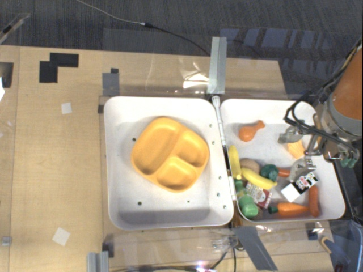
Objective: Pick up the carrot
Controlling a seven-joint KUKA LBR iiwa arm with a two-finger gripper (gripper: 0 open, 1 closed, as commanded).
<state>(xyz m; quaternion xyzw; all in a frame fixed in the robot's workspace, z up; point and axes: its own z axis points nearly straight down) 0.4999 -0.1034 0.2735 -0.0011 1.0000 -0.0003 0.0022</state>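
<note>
Claw [302, 166] hangs in the right bin [266, 115], its opening impossible to judge; carrot [290, 209] lies near at 6 o'clock, long axis 3-to-9.

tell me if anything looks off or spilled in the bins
Nothing looks spilled or damaged. The yellow sectioned plate sits at a skew in the left bin. The toy food is heaped at the near end of the right bin, with the carrot in that heap.
</note>
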